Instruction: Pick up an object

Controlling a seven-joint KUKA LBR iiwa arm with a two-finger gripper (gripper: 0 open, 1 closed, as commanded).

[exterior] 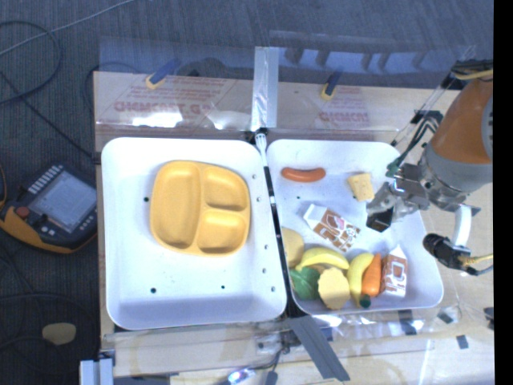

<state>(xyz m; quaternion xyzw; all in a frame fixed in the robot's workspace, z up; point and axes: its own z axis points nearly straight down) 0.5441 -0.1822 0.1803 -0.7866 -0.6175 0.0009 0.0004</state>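
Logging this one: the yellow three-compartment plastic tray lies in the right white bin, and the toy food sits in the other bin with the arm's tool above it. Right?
Not quite. The camera view shows the yellow three-compartment plastic tray in the left white bin. The toy food is in the right white bin, with the tool above it.

Red print runs across the cardboard (160,103) behind the bins (too blurred to read); nothing else is legible.

Yellow divided tray (199,207) – left bin (128,295); pendant (50,208) on floor.
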